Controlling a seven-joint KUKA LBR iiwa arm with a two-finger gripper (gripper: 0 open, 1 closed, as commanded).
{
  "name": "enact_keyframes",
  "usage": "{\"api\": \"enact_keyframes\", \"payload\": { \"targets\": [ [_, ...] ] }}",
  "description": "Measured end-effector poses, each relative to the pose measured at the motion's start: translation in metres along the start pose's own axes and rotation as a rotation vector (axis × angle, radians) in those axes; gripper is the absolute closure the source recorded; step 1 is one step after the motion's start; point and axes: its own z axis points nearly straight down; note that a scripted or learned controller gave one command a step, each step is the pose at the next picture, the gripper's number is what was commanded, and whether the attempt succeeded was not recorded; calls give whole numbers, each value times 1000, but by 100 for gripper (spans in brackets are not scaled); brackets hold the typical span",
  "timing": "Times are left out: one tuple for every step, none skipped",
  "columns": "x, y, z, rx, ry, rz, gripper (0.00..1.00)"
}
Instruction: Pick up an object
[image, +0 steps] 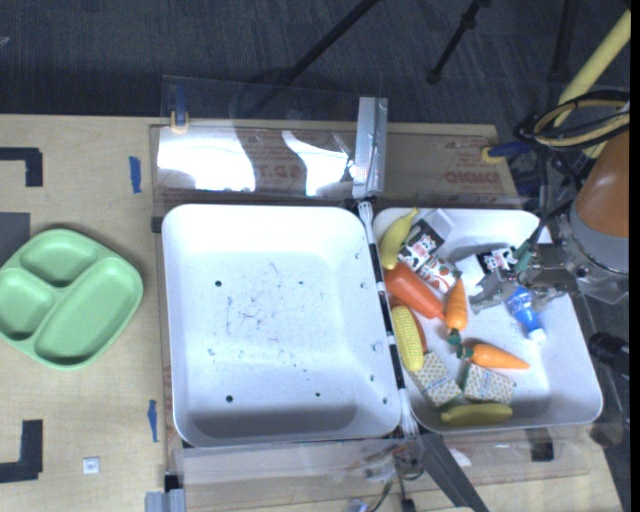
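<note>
Over the right bin (575, 400), my jaws (507, 290) hover just beside a blue bottle (524, 312), their spread impossible to tell, the pick seemingly at its approach, needing a squarer descent onto it.

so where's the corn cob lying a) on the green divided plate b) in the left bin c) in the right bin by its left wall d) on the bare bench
c: the corn cob lies in the right bin, close against its left wall, just below the large orange carrot.
</note>
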Motion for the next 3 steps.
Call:
{"api": "enact_keyframes", "payload": {
  "targets": [
    [25, 31, 67, -1, -1, -215, 0],
    [34, 66, 71, -4, -2, -205, 0],
    [-3, 57, 169, -9, -6, -429, 0]
  ]
}}
